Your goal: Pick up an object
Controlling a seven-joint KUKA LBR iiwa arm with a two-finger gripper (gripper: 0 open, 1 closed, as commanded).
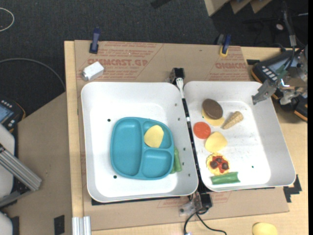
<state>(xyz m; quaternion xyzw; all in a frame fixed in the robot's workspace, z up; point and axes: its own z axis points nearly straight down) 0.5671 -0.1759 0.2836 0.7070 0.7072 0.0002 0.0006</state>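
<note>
Over at the right edge, the gripper hangs above the far right corner of the right bin; can't tell how its fingers are set, too blurry. Toy food sits well apart to its left and nearer: brown cookie, cone, red disc, yellow lump, pizza piece, green bean. Left bin has a blue tray with a yellow piece.

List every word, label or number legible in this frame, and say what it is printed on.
"CHEMCAST GP", faint red print on the brown board under the bins, left of centre; letters are blurred, so the reading is uncertain.
The same red print repeats on the right, too blurred to read.
Nothing else carries legible text.
</note>
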